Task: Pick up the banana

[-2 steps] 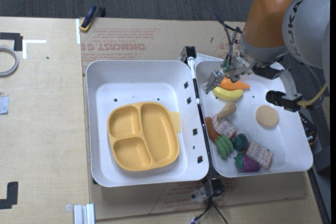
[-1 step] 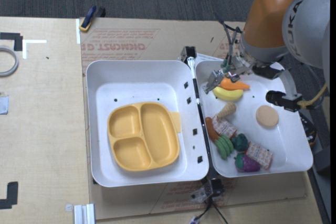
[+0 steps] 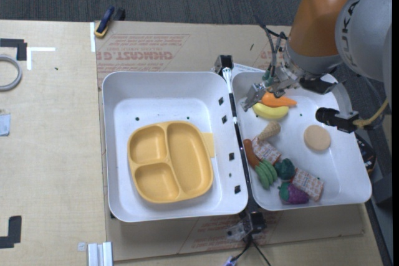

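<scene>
Bench: you are looking down on a cardboard-covered bench [image 3: 56,152] that is carrying two white bins side by side, so everything is staying inside the arm's reach.
Left bin: the left bin [image 3: 118,103] is holding a yellow divided plate [image 3: 169,161], lying flat in the middle, well apart from the food.
Right bin: the right bin [image 3: 349,184] is holding the toy food in a loose pile.
Banana: the banana [image 3: 272,111] is lying near that bin's far-left corner, with a carrot [image 3: 279,99] just beside it on the far side.
Hand: the hand [image 3: 267,89] is hanging right over the banana's far end, probably lining up a grasp; you cannot tell whether it is spread or pressed together, and nothing is showing between its tips.
Neighbours: a round cookie [image 3: 317,137] and an ice-cream cone [image 3: 269,131] are lying near enough to be nudged.
</scene>
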You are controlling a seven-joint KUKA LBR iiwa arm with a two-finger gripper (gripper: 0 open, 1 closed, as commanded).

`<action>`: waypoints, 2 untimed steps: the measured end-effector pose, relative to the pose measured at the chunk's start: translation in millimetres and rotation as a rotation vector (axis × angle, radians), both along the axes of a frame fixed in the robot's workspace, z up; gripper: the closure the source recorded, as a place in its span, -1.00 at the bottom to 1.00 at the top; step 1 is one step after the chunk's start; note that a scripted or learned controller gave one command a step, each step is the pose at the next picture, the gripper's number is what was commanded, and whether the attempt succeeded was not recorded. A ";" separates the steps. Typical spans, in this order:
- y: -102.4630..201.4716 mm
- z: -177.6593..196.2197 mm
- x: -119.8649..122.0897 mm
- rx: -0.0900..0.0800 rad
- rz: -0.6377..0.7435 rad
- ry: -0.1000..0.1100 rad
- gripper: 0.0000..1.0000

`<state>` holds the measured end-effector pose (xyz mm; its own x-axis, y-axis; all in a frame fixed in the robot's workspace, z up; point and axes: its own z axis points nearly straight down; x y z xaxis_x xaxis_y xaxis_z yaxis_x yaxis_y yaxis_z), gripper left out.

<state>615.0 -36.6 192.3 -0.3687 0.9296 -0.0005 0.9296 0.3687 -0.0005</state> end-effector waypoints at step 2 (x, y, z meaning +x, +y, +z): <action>0.0 0.0 0.0 0.000 0.000 0.000 -1.00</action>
